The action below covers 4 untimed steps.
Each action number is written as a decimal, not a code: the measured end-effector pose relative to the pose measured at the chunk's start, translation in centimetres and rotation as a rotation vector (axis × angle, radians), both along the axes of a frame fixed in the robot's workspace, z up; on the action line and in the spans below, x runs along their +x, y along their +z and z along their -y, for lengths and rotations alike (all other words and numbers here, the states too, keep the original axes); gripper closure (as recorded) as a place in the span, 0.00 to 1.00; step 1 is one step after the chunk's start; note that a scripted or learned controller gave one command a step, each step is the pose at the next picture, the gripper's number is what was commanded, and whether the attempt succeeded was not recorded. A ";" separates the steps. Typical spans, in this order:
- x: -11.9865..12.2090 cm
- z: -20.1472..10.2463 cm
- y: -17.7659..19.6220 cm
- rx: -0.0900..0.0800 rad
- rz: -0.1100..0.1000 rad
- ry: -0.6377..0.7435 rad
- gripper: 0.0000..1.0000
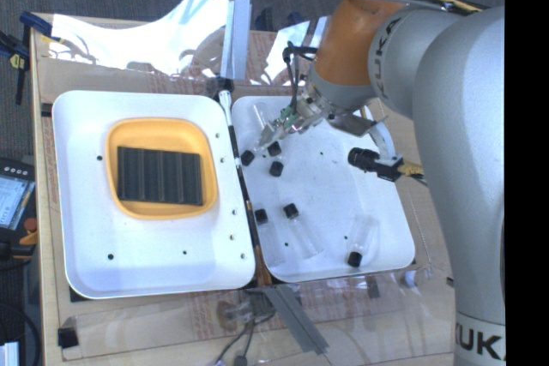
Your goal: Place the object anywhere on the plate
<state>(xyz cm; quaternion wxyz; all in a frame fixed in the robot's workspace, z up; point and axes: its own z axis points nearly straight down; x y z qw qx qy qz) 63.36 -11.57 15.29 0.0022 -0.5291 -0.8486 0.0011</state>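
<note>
A yellow plate (159, 137) with a dark ridged centre lies in the left white bin (86, 253). The right white bin (386, 210) holds several small black blocks, among them one at the upper left (274, 148), one just below it (276, 169) and one near the front right corner (353, 258). My gripper (279, 129) hangs low over the upper left corner of the right bin, just above the nearest black block. The grey arm with its orange band (356, 39) covers the bin's back right part.
A raised divider (240, 184) separates the two bins. Two clear, hard-to-see pieces (364, 229) lie in the front of the right bin. A black connector (369, 159) sticks out from the wrist. Crumpled foil (171, 30) lies behind the bins.
</note>
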 end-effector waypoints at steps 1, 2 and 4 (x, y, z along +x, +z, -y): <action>0.3 -5.4 3.9 -0.001 0.005 0.204 1.00; 0.3 -5.3 3.9 -0.001 0.005 0.204 0.00; 0.0 -11.8 3.9 0.003 0.001 0.841 0.00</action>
